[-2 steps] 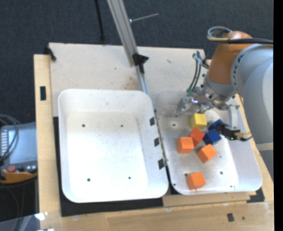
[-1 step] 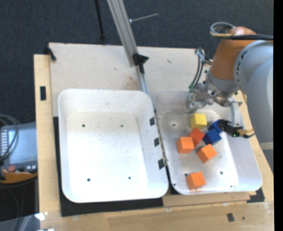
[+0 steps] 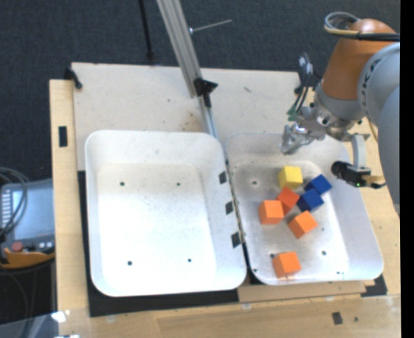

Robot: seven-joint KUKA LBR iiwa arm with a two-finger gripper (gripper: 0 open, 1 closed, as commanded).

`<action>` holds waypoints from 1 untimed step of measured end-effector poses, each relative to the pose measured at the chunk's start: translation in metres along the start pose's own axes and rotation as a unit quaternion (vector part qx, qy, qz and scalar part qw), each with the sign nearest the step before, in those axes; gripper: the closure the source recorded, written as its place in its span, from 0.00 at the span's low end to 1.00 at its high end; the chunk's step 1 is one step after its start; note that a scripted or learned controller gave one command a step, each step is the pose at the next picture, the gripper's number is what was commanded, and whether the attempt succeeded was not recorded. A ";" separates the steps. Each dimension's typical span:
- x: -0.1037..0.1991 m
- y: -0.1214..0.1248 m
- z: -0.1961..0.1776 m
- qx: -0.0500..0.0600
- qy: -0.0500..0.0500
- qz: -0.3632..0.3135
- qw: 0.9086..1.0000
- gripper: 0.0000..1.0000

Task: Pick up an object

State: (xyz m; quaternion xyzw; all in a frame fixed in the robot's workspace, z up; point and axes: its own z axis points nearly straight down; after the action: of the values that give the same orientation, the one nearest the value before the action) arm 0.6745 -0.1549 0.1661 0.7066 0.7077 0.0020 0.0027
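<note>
Here, items run left to right.
Left bin: shallow white plastic bin (image 3: 101,189) on the pale wooden bench (image 3: 136,90), bare floor showing.
Mast: slanted grey metal rail (image 3: 182,48) rising from the far edge between the bins.
Right bin: second shallow white plastic bin (image 3: 358,248) holding foam cubes.
Cubes: four orange cubes, one mid-bin (image 3: 271,211), one just beside it to the right (image 3: 288,197), one further right (image 3: 303,224), one near the front (image 3: 286,263); one yellow cube (image 3: 290,176) on the far side; two blue cubes (image 3: 320,184) (image 3: 310,201) touching, right of it.
Gripper: two-finger metal gripper (image 3: 292,141) over the right bin's far edge, beyond the yellow cube, apart from all cubes; nothing seen between its tips; spread of the claw cannot be told.
</note>
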 end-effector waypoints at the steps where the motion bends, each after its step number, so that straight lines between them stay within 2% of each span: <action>1: 0.002 -0.006 -0.060 -0.001 0.000 -0.001 1.000 1.00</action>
State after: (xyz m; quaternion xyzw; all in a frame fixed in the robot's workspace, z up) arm 0.6682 -0.1527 0.2265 0.7060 0.7082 0.0026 0.0035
